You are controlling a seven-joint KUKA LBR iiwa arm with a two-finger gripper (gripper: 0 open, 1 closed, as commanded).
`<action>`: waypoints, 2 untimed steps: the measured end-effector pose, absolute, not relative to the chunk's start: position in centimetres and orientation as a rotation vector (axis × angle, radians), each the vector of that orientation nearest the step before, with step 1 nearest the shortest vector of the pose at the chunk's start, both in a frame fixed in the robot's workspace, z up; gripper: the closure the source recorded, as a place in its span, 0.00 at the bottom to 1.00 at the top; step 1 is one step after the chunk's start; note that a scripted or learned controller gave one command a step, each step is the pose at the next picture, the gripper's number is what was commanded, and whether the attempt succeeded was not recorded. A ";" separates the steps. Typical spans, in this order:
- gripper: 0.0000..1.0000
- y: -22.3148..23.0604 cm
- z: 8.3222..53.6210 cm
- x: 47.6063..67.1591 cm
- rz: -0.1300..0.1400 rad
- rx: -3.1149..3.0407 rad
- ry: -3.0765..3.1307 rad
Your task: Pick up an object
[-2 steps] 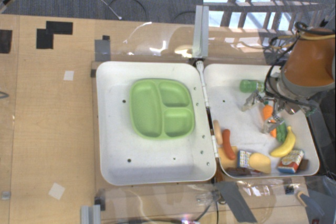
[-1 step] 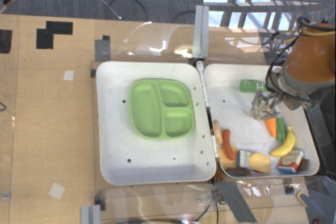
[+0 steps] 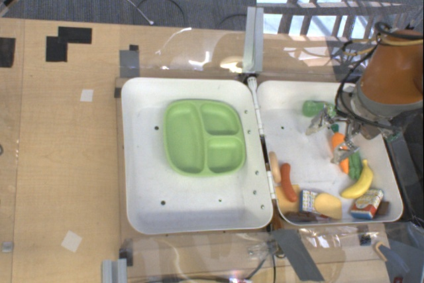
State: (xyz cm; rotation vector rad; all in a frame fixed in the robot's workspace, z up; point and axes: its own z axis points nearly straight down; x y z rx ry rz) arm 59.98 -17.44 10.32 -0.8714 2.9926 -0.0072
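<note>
My gripper (image 3: 333, 134) hangs low over the right bin (image 3: 291, 103), near its back right part, under the orange wrist band. It is open, its metal fingers (image 3: 319, 122) spread apart. An orange carrot-like piece (image 3: 338, 140) lies just below, between the fingertips, with its other end (image 3: 344, 166) showing nearer the front. A green toy vegetable (image 3: 312, 107) sits just behind and left of the gripper. A banana (image 3: 358, 184) and a small green item (image 3: 356, 164) lie just in front of it.
Along the right bin's front lie a red sausage (image 3: 286, 175), a yellow block (image 3: 328, 204), a small blue box (image 3: 308, 199) and a red-and-white carton (image 3: 368, 204). The left bin (image 3: 142, 162) holds a green divided plate (image 3: 203, 136).
</note>
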 end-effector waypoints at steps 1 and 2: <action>0.00 -20.6 8.9 57.1 -0.007 -0.911 2.994; 1.00 -20.3 10.4 57.5 -0.012 -0.912 2.980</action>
